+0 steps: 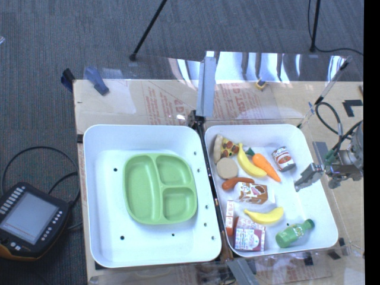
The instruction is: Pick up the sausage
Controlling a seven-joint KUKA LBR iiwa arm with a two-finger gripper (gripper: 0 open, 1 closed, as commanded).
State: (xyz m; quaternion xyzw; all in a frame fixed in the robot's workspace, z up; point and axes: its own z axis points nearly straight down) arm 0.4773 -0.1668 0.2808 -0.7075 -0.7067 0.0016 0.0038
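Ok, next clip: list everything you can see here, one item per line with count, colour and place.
Bins: 2, white, side by side.
Plate: 1, green, divided, left bin.
Sausage: 1, orange-red, right bin, below the round biscuit.
Biscuit: 1, tan, round.
Pizza slice: 1, right bin's top-left corner.
Bananas: 2, yellow, one upper, one lower.
Carrot: 1, orange.
Can: 1, red label.
Bottle: 1, green, lower right.
Cartons: 3, red-white.
Pendant: 1, floor, left.
Gripper: 1, right bin's right edge.
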